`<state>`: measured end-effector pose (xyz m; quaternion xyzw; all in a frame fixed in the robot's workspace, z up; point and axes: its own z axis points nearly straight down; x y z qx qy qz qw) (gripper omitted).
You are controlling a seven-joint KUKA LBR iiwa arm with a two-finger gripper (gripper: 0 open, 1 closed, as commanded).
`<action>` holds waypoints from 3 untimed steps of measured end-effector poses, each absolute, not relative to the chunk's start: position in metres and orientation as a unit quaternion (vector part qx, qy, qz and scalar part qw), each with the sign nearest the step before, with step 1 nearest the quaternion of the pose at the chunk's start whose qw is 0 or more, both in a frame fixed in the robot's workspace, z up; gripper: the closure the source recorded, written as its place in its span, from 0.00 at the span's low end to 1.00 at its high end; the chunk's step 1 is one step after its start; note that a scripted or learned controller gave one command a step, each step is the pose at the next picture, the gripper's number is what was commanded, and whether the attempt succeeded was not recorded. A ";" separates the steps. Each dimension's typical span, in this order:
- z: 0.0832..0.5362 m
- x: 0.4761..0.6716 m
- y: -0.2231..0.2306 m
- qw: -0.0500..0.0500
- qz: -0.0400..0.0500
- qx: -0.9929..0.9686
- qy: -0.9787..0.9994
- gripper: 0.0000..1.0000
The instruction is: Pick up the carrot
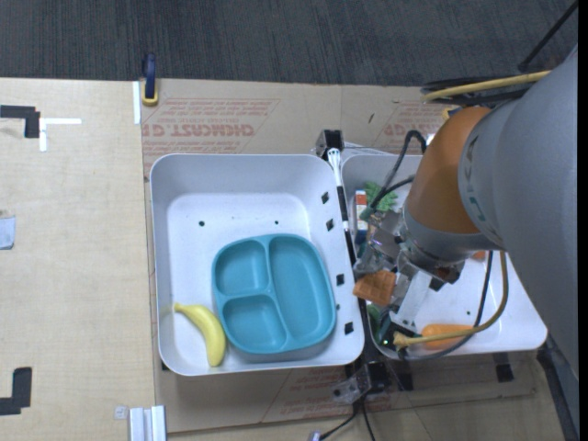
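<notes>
You saw the gripper [397, 294] low in the right bin [525, 331], finger state unclear, carrot [444, 332] lying just beside it.

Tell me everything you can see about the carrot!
The carrot is orange and long, lying flat on its side near the front edge of the right bin. Its left end sits by something dark green, maybe its leafy top, though that is hard to tell. A dark cable curves across it, and the arm hangs above, hiding part of it. It looks smooth, like a plastic toy. The gripper is just up and left of it, not holding it.
</notes>
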<state>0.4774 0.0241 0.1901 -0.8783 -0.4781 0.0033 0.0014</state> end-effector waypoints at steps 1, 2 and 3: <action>0.238 0.542 0.023 0.000 0.003 -0.903 -0.430 1.00; 0.196 0.507 0.069 0.001 0.004 -0.925 -0.380 1.00; 0.196 0.507 0.069 0.001 0.004 -0.925 -0.380 0.00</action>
